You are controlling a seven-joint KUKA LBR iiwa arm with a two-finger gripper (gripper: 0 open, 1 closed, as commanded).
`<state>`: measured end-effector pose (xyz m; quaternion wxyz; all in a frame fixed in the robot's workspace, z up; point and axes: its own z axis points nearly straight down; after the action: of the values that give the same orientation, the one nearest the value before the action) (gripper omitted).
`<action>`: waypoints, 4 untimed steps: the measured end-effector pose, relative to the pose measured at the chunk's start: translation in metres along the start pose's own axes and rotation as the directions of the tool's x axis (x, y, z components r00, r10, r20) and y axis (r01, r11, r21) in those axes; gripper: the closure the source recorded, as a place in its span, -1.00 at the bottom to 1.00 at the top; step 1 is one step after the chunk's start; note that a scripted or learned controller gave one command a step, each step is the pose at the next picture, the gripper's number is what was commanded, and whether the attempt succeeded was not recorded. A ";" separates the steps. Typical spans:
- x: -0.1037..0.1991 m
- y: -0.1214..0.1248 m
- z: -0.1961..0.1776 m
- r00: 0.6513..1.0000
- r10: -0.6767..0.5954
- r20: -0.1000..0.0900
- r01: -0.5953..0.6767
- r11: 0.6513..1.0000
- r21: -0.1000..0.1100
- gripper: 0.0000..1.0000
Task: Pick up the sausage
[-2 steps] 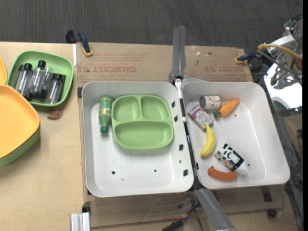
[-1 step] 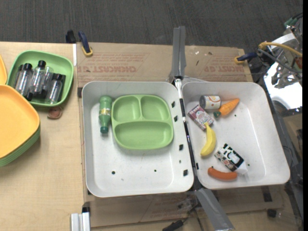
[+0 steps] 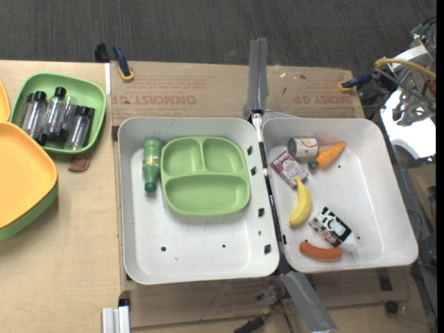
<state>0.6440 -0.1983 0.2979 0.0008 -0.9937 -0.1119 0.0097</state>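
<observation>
Sausage [image 3: 320, 251] near right bin's [image 3: 399, 207] front wall, beside black-and-white packet [image 3: 331, 228]; pincer state untellable.

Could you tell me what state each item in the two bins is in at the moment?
sausage: lying flat near the right bin's front edge, ungripped
banana: lying flat, mid-bin
carrot: lying flat beside the can
can: on its side
green bottle: lying on its side, left of the plate
green divided plate: right side up, nothing in its compartments
</observation>
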 end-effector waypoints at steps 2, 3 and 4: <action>0.001 -0.002 -0.013 1.000 -0.012 0.010 0.012 1.000 0.002 1.00; 0.001 -0.003 -0.020 1.000 -0.018 0.015 0.018 1.000 0.003 1.00; 0.001 -0.003 -0.027 1.000 -0.023 0.019 0.023 1.000 0.004 1.00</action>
<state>0.6451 -0.1949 0.3248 0.0015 -0.9922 -0.1231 0.0194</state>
